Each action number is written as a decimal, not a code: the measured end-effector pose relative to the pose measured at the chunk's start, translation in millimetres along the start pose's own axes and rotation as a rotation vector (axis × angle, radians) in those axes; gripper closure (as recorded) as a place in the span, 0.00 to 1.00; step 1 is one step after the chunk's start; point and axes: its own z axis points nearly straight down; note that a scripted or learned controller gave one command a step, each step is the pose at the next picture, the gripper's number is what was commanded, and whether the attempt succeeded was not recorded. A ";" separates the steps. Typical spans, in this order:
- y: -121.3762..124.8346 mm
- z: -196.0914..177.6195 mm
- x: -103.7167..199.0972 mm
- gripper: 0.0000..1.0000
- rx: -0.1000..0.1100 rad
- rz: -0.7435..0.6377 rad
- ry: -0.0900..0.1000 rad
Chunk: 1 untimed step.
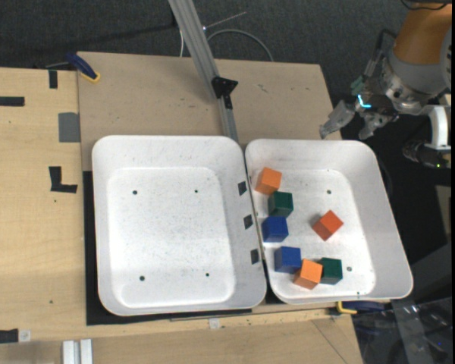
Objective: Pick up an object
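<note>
Nearest the lens: orange cube [309, 273] wedged between blue cube [287, 258] and green cube [331, 270] in right bin [379, 226]. Better target: lone red-orange cube [327, 224], well apart from neighbours. Gripper [355, 120] parked beyond bin's far rim, fingers spread, nothing between; descend vertically, straddle flat faces.

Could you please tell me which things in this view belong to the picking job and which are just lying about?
Job:
gripper, open, above the right bin's far rim
right bin
orange cubes
green cubes
blue cubes

Lying about:
left bin
metal bar
white cable
</note>
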 end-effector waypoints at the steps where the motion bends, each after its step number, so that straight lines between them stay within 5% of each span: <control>1: 0.7 -3.4 -0.1 0.00 -0.005 -0.001 -0.002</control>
